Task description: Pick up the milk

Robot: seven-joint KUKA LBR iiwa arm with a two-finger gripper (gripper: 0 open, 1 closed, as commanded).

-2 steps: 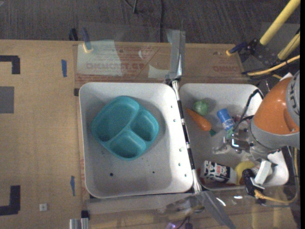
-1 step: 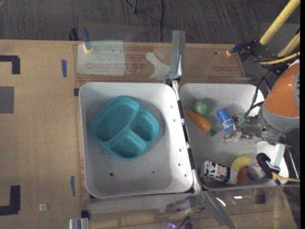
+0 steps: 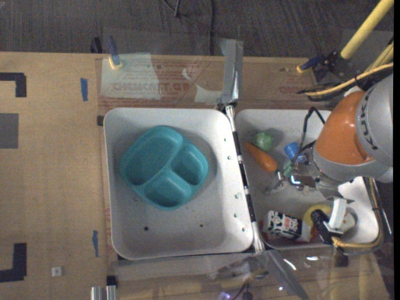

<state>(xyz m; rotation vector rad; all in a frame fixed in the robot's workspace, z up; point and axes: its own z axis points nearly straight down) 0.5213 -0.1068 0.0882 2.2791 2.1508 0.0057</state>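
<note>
The milk [image 3: 282, 224] is a small white carton with black cow patches. It lies on its side near the front edge of the right bin [image 3: 369, 233]. My gripper [image 3: 295, 180] hangs over the middle of that bin, a short way behind the milk and apart from it. The grey wrist and orange band [image 3: 342, 136] cover much of the gripper from above.
In the right bin an orange carrot [image 3: 262, 157], a green item [image 3: 264, 140] and a blue item [image 3: 291, 149] lie behind the gripper. A yellow item [image 3: 314, 213] sits right of the milk. The left bin [image 3: 125, 230] holds a teal divided plate [image 3: 164, 166].
</note>
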